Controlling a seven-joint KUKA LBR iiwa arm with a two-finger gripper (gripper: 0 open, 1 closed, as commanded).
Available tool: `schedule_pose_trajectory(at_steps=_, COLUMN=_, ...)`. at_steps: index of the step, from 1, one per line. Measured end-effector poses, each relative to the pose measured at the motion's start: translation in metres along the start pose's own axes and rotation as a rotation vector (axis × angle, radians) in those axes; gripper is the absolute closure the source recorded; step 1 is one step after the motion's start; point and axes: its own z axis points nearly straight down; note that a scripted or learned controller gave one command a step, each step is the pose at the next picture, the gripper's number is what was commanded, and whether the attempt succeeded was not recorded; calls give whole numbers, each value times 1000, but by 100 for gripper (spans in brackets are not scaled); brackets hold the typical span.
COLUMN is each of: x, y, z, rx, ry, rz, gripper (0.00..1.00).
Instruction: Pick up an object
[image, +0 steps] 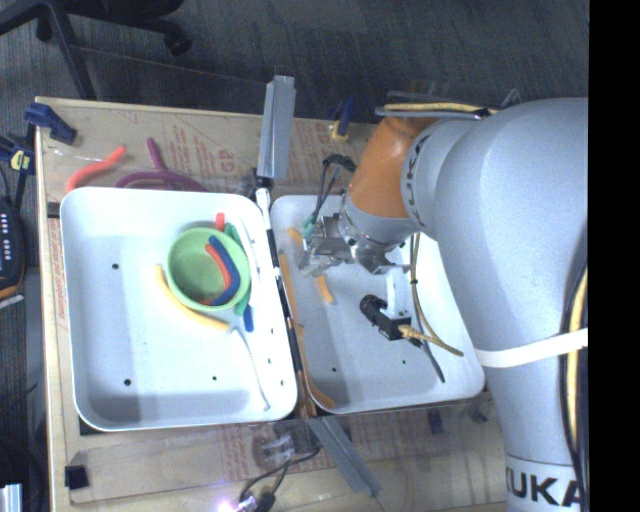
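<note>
The gripper (322, 246) is positioned inside the right bin (352, 365), toward that bin's 10 o'clock corner; the arm (500, 240) enters from 3 o'clock, with its orange band (383, 172) directly above the wrist. From this angle it cannot be determined whether the gripper is open or closed, and nothing is visibly held.

The nearest object is an orange stick (325, 290): short, thin and straight, lying flat on the bin floor just at 6 o'clock of the gripper, apart from it. A smaller orange piece (293, 236) lies at 9 o'clock of the gripper, near the bin's left wall.

The left bin (130, 350) contains a green bowl (195, 265), round and upright, toward its 2 o'clock area; a blue curved strip (233, 268) and a red curved strip (219, 262) rest in the bowl; a yellow curved strip (190, 306) runs along the bowl's 7 o'clock edge.

Legible writing: "KUKA" (542, 489) in dark letters on the arm base at 5 o'clock of the view. Reddish printed lettering (200, 155) on the bench (170, 455) is not readable.
</note>
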Motion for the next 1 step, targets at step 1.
schedule_pose_trajectory(at_steps=1, x=-1, y=0, z=0, rx=0, ry=-3, rz=0, gripper=0)
